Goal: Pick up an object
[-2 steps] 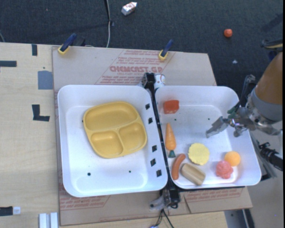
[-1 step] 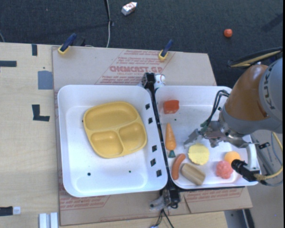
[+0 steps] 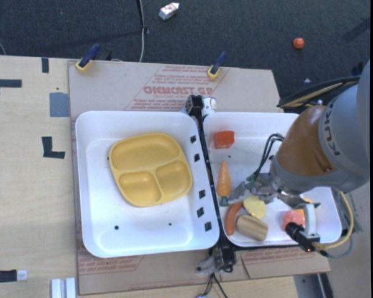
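Toys crowd the right bin [image 3: 270, 244] in the lower right of the frame: a carrot [image 3: 224, 179] beside the divider, an orange-red block [image 3: 224, 139] above it, a sausage-like piece [image 3: 232, 215], a yellow wedge [image 3: 255, 207], a tan cylinder [image 3: 252, 228] and a pink piece [image 3: 293, 218]. The gripper [image 3: 256, 189] sits low among them, near the yellow wedge and carrot, seemingly lined up to take one; whether it is spread or clenched I cannot tell, since the wrist hides it. No object visibly sits in its grasp. The left bin [image 3: 93, 228] carries a yellow divided tray [image 3: 150, 168], well away from the arm.
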`<act>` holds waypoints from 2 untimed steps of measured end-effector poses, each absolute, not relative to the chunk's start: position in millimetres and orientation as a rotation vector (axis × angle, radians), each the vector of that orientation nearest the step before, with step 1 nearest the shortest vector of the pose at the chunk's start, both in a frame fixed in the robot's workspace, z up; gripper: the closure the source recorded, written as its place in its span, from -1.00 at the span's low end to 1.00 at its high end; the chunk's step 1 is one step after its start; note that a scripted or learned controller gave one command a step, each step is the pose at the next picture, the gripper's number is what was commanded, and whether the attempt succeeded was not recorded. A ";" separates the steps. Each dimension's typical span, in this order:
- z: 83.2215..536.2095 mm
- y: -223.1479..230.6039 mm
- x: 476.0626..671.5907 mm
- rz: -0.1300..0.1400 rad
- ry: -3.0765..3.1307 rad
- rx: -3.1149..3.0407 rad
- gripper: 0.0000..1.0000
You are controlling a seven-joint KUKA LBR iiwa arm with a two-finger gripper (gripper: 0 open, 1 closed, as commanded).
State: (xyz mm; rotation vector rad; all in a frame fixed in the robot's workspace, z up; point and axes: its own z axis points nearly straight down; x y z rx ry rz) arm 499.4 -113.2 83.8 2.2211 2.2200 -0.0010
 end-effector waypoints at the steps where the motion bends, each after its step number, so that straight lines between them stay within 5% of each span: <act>1: 97.4 -111.7 502.5 0.009 2.221 2.215 1.00; 2: 190.0 -38.1 581.8 0.014 2.229 2.203 1.00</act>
